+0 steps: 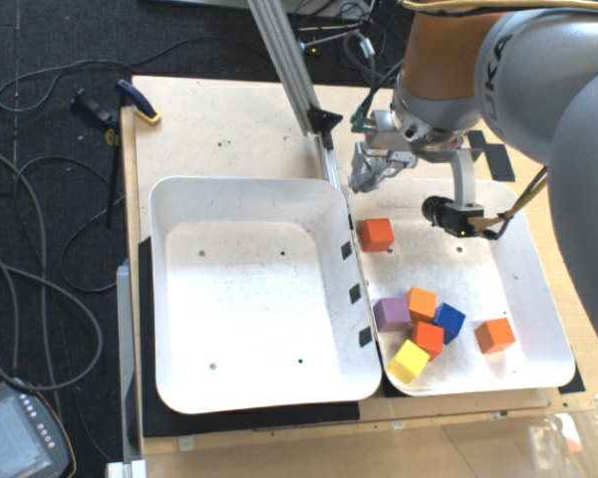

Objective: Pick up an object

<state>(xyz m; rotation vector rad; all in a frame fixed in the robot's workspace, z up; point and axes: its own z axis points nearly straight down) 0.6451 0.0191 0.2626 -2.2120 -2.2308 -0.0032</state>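
Blocks are what we are watching, and none of them is sitting between the fingers of the claw [367, 179], which is hanging over the far edge of the right bin [538, 317]; whether its fingers are spread or closed we cannot tell. Well to the left of the claw, the left bin [179, 297] is lying beside its neighbour, the two rims touching. Just below the claw, nearer to us, an orange-red block [377, 234] is resting alone. Further below it, a cluster is sitting together: a purple block [392, 314], a yellow block [410, 361], an orange block [422, 303], a red block [429, 338] and a blue block [448, 321], packed close. Below and to the right of the claw, another orange block [494, 335] is lying apart.
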